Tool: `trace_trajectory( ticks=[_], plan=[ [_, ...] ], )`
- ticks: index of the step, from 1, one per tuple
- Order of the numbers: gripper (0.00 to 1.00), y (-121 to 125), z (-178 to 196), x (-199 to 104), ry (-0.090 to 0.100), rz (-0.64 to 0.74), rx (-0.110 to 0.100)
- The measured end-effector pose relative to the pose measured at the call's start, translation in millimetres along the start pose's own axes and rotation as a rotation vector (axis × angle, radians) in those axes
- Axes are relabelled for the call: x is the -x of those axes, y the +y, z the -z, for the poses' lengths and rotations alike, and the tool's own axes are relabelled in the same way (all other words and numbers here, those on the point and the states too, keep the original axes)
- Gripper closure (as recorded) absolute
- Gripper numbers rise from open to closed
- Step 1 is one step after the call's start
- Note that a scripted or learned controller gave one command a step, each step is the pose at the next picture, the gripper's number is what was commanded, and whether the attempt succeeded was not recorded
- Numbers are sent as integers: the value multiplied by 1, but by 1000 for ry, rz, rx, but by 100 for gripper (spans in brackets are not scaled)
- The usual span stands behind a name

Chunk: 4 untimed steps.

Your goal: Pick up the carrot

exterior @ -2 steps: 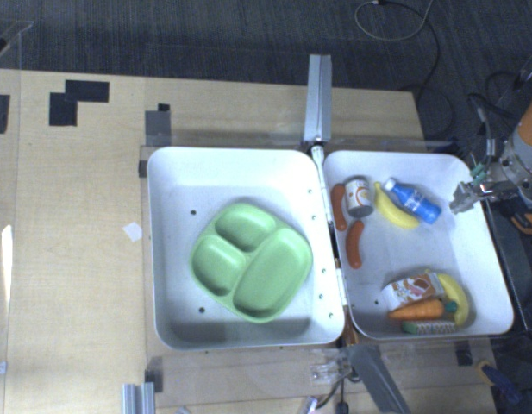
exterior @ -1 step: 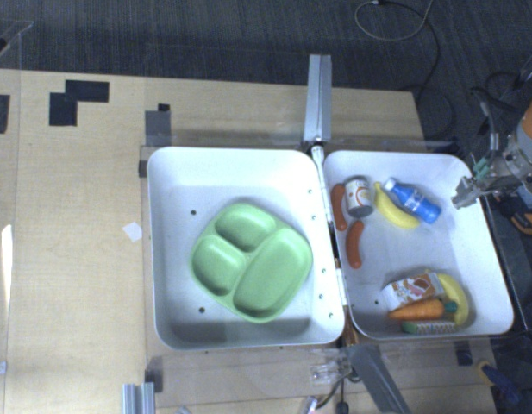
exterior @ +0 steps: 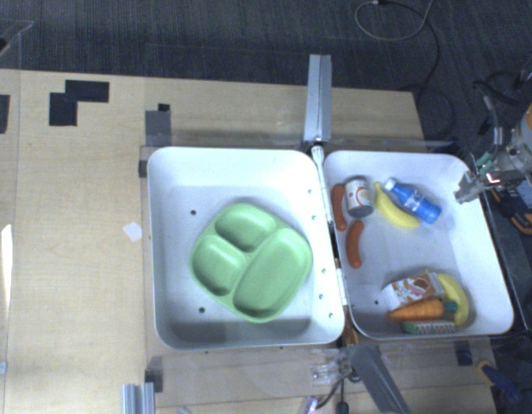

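The worktop (exterior: 67, 257) is pale wood. It carries two shallow white bins side by side, touching along a shared edge. The right bin (exterior: 485, 257) lies nearest the tool (exterior: 483, 178), which sits at that bin's far right rim; the left bin (exterior: 175, 231) lies beyond it, well away from the tool. A grey metal post (exterior: 318, 97) stands on the worktop behind the seam between the bins. Black square marks (exterior: 76, 100) lie on the wood at the end farthest from the tool, and a small pale scrap (exterior: 132, 230) lies just outside the left bin.
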<state>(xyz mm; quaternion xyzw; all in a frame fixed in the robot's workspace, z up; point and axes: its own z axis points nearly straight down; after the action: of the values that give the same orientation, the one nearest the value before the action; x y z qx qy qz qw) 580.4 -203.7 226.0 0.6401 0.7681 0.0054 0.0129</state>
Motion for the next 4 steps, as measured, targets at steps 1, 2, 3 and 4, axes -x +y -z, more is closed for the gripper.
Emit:
trace_trajectory(
  ticks=[1,2,3,4],
  plan=[
    [100,2,12,0,-3,6,6],
    [100,5,24,0,-6,11,13],
    [100,-36,-2,-25,11,17,-21],
    [100,-71,-15,-11,10,-49,-21]
  ],
)
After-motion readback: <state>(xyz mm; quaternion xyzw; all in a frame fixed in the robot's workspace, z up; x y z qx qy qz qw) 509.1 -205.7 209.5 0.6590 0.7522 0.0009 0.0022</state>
